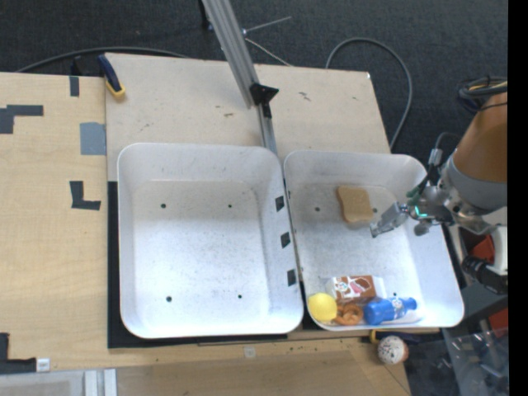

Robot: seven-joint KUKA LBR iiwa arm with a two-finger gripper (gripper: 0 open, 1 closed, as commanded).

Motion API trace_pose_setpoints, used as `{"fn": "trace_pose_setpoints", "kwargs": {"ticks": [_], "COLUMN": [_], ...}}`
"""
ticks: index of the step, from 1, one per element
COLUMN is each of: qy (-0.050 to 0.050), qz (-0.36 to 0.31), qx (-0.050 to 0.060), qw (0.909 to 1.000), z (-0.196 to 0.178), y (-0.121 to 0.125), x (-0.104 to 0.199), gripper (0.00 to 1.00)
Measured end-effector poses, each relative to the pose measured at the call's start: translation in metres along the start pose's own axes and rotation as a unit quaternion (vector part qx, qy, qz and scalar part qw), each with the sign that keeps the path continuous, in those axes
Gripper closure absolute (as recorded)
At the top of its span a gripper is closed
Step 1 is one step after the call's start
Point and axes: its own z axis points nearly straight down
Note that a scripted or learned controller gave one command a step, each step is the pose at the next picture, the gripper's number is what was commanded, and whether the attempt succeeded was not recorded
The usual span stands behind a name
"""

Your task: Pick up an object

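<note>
The right bin (429,246) holds a tan sponge-like block (355,205) near its back middle. Along its front edge lie a yellow ball (322,307), a red and white packet (355,288), an orange piece (350,316) and a blue bottle (388,308). My gripper (388,220) hangs over the right bin, just right of the tan block and apart from it. Its fingers point left and nothing shows between them.
The left bin (132,221) stands beside the right one. A metal pole (235,44) slants over the bench to the bins' shared back corner. A small ball (392,350) lies outside the front of the right bin. A blue and yellow tool (110,76) rests at the bench's back left.
</note>
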Motion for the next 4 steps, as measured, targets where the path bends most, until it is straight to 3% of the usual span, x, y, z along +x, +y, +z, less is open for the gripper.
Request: {"fn": "trace_pose_setpoints", "kwargs": {"ticks": [2,3,4], "qy": [0.001,0.0,-0.001], "qz": [0.0,0.0,0.0], "qx": [0.003,0.001,-0.002], "qw": [1.0,1.0,1.0], "z": [0.11,0.097,0.038], "y": [-0.013,-0.012,-0.019], "x": [-0.001,-0.001,0.001], "gripper": [0.0,1.0,1.0]}}
